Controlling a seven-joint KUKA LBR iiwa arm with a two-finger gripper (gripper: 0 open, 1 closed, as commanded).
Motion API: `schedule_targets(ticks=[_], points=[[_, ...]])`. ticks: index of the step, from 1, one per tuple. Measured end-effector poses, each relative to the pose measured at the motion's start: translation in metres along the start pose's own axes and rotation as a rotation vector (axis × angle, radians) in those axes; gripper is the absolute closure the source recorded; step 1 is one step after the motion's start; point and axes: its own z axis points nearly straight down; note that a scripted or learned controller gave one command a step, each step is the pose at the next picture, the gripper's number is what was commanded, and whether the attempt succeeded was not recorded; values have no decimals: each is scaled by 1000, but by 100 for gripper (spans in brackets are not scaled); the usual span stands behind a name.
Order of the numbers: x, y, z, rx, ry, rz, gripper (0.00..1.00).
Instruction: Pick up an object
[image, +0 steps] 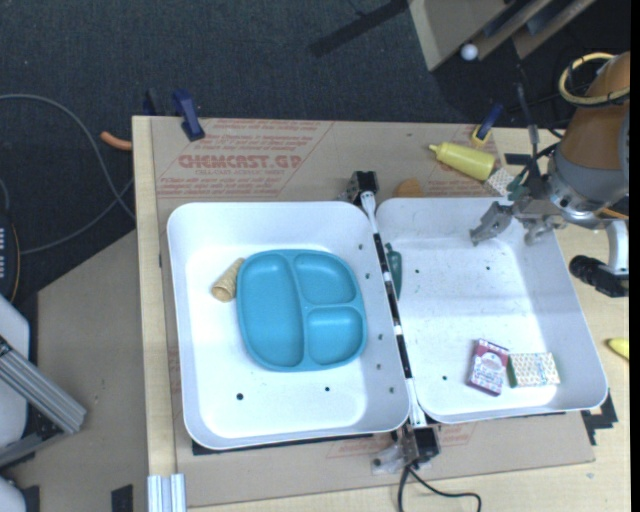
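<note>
Near right: I see a small red packet (488, 367) lying flat in the near part of the right bin (560, 330), with a pale patterned card (534, 370) just beside it on its right; a thin dark green sliver sits between the two.
Near left: the left bin (200, 380) carries a blue divided plate (300, 307), three compartments up, roughly in its middle.
Left of the plate: a tan cone-shaped piece (227, 279) lies touching the plate's left edge.
Between the bins: a dark green thing (394, 272) rests against the right bin's left wall, by the seam where the bins meet; I can't tell what it is.
Far right: my end effector (508, 224) sits over the far edge of the right bin, its two fingers apart with nothing between them. It is well apart from the red packet and the card.
Arm: the grey arm (590, 170) with its orange band comes in from the right.
Far tabletop: a yellow bottle (465, 158) lies on its side on the tabletop (270, 160) beyond the right bin, and a blue clamp (187, 113) sits at the far left corner.
</note>
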Motion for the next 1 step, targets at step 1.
schedule_targets(ticks=[1], points=[[-12, -142, 7, 5, 0, 4, 0]])
